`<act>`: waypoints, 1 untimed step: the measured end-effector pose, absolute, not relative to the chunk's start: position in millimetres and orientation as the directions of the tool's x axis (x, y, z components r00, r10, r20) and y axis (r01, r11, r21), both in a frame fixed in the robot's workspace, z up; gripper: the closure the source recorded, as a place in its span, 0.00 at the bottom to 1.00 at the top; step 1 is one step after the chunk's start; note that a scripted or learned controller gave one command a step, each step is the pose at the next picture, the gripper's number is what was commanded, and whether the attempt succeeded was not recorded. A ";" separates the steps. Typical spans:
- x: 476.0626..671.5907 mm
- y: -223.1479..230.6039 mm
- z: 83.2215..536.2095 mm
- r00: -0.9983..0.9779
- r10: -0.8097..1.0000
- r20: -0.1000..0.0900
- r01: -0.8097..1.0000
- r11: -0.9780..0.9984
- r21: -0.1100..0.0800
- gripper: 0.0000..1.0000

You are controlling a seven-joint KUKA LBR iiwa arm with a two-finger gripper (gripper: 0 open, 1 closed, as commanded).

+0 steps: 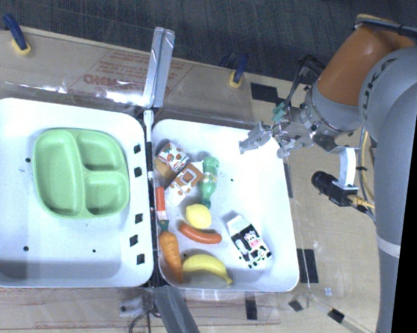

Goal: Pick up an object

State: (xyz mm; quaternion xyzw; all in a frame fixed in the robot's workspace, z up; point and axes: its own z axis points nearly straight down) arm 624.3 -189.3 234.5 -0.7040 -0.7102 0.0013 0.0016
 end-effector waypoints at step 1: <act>604.0 -197.1 248.0 0.030 1.000 0.001 1.000 -0.030 -0.006 0.00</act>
